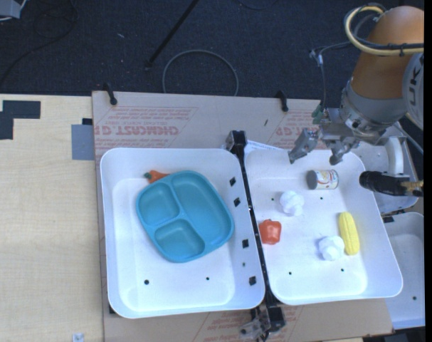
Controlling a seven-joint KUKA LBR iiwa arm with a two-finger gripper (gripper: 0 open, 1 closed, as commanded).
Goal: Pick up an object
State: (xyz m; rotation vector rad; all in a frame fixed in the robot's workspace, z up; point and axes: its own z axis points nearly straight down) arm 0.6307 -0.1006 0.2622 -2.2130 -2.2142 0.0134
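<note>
A robotics lab: loose cables (201, 66) on dark carpet, taped cardboard (173, 123) bench.

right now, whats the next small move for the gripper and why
Probably lower straight down with a slight shift toward the small grey-capped can lying on its side. The two-finger gripper hangs open, holding nothing, over the right white bin's far edge, and that can is the closest object, just below it in view.
</note>
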